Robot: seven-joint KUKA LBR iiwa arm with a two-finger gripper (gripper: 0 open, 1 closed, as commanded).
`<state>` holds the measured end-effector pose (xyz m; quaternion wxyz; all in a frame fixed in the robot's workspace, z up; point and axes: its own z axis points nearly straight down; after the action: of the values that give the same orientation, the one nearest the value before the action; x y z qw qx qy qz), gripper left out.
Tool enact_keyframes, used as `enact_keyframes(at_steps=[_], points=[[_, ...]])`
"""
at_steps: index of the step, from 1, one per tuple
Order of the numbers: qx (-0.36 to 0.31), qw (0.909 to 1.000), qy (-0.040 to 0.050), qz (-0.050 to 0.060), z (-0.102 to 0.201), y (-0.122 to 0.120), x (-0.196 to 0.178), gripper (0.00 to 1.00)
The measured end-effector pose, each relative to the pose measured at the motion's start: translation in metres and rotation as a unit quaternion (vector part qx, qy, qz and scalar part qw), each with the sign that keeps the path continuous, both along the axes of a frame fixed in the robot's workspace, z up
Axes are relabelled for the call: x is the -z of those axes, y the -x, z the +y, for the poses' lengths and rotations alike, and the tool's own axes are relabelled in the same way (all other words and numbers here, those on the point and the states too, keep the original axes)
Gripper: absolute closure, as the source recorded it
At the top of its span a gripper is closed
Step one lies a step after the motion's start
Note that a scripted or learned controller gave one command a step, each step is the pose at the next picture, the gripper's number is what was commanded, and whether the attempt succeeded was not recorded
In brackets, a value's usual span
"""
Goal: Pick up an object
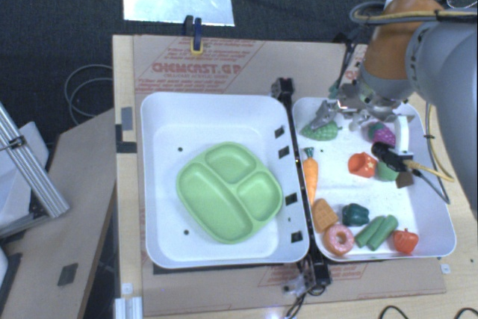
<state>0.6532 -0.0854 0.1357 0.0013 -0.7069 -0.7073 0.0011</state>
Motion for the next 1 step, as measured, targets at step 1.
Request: enact_keyframes(at_steps=[1], points=[[0.000, 1.0000, -0.0001, 0.000, 0.0006, 0.0005, 0.0523, 0.00]])
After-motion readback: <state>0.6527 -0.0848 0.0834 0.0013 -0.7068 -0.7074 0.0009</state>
